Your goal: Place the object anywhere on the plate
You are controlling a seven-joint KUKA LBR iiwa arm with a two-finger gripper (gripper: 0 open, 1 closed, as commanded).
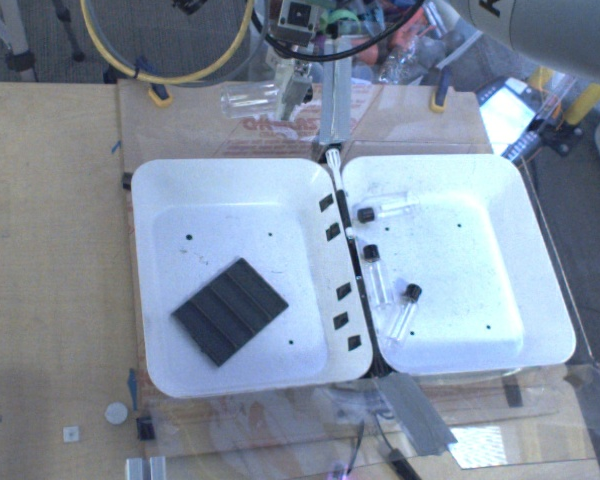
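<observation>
We observe the jaws above the counter (50, 268) behind the two bins, near the divide between them, clenched on one end of a clear vial (248, 98). The vial lies level and extends to the left of the jaws, well apart from the plate (230, 310). The dark ribbed plate rests flat and turned askew in the left bin (160, 188). The right bin (500, 198) contains three black-capped vials (375, 273), grouped near its left wall.
</observation>
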